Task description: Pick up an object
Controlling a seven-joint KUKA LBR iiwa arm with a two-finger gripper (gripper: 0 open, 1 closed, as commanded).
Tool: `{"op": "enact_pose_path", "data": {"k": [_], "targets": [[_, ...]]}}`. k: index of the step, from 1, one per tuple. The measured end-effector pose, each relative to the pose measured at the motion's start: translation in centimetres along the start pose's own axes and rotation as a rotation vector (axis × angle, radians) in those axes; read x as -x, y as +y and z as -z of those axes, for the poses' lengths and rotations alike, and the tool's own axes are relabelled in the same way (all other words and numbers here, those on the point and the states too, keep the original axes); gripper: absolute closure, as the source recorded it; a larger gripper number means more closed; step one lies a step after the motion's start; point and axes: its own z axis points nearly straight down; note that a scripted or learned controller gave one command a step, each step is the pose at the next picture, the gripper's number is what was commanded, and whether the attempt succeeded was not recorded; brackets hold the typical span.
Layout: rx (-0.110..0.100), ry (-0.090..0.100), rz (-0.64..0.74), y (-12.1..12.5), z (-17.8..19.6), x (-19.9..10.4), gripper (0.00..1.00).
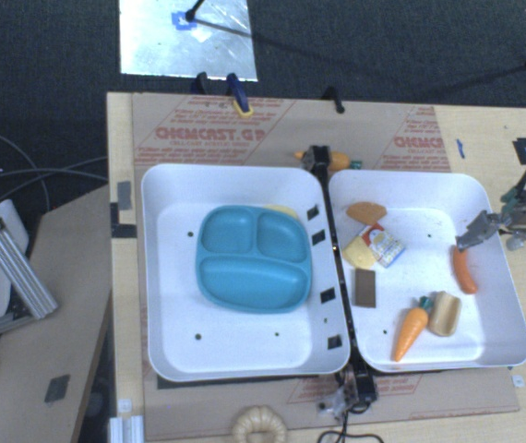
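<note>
Toy sausage [465, 269]: an orange-red piece is seen lying lengthwise near the right wall of the right bin [498, 340], about halfway along it, apart from the other toys.
Gripper [471, 233]: it is held over the right bin's right edge, slanting down and to the left, with its tip just above the upper end of the toy sausage; whether it is wide or narrow cannot be told, and nothing is seen held in it.
Toy carrot [409, 332]: it is laid at a slant near the front edge of the right bin, green top uppermost, touching a beige cylindrical piece [445, 313] on its right.
Brown oval piece [366, 212]: it is placed near the back left corner of the right bin.
Yellow wedge with a printed packet [378, 247]: these are found just in front of the brown oval piece, by the bin's left wall.
Dark brown rectangle [364, 287]: it lies flat in front of the wedge.
Blue divided plate [254, 257]: it is set in the middle of the left bin [166, 340].
Printed cardboard sheet [208, 132]: both bins are carried on it.
</note>
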Motion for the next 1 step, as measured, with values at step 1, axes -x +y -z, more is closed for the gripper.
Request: {"op": "enact_pose_path", "data": {"k": [1], "targets": [[0.011,-0.003,0.003,0.22,0.6,-0.05,0.0]]}}
